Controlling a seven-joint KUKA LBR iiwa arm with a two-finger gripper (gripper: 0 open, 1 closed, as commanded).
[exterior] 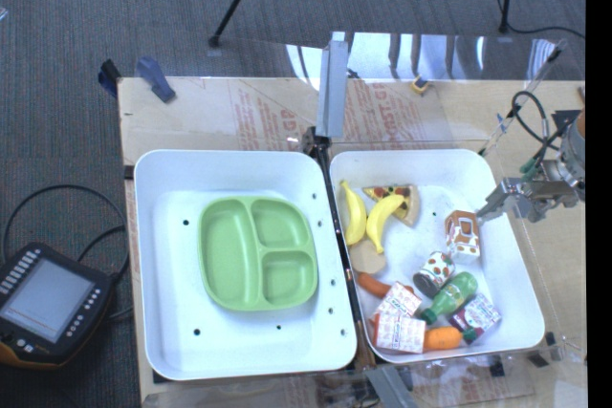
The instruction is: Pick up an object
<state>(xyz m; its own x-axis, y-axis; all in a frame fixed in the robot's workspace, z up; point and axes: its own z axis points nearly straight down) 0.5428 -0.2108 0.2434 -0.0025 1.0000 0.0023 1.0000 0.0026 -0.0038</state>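
The right bin (507, 301) holds several toy foods. Two yellow bananas (368, 215) lie at its back left beside a pizza slice (404, 197), with a round cookie (366, 256) just below them. A small orange-and-white carton (463, 235) stands near the right wall. Toward the front lie a can (436, 270), a green bottle (450, 295), red-and-white packets (400, 332) and two carrots (441, 338). My gripper (504, 200) hangs over the bin's right rim, a little right of and above the carton, with nothing seen in it.
The left bin (172, 339) holds a green divided plate (258, 251). A grey post (332, 91) rises behind the gap between the bins. A teach pendant (43, 301) lies on the floor at the left. Cables (531, 115) trail near the arm.
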